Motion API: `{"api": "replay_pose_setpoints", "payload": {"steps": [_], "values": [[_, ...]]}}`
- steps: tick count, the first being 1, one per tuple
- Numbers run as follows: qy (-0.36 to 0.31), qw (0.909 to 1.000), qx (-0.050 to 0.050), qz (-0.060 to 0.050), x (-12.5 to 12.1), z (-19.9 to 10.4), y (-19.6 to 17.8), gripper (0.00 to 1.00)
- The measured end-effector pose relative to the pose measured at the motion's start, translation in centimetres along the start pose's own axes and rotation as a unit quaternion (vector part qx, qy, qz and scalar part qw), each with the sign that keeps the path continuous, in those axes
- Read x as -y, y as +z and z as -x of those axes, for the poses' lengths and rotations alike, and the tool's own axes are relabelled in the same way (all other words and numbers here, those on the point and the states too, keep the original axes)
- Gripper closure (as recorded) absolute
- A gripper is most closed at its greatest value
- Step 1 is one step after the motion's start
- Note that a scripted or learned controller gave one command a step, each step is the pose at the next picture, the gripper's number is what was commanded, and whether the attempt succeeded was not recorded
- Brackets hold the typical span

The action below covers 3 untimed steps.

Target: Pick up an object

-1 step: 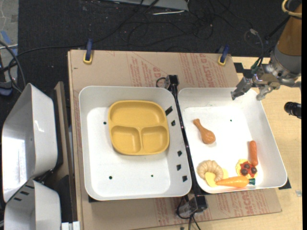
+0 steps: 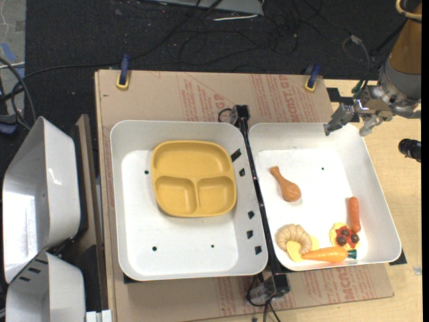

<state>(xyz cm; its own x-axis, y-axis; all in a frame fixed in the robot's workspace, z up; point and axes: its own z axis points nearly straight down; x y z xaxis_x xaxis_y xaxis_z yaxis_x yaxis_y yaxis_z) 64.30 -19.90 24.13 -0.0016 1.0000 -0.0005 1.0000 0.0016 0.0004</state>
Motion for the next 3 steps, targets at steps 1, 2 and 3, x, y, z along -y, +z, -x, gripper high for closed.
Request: {"api": "replay_pose_setpoints", "payload": {"steps": [1, 2, 3], "values": [[-0.001, 1.0000, 0.000, 0.000, -0.6, -0.3, 5.9, 0.00], [0.000, 1.0000, 0.000, -0.001, -0.6, -0.1, 10.2, 0.00], [-0.001, 1.0000, 0.000, -0.001, -0.6, -0.2, 15.1, 0.00]]}}
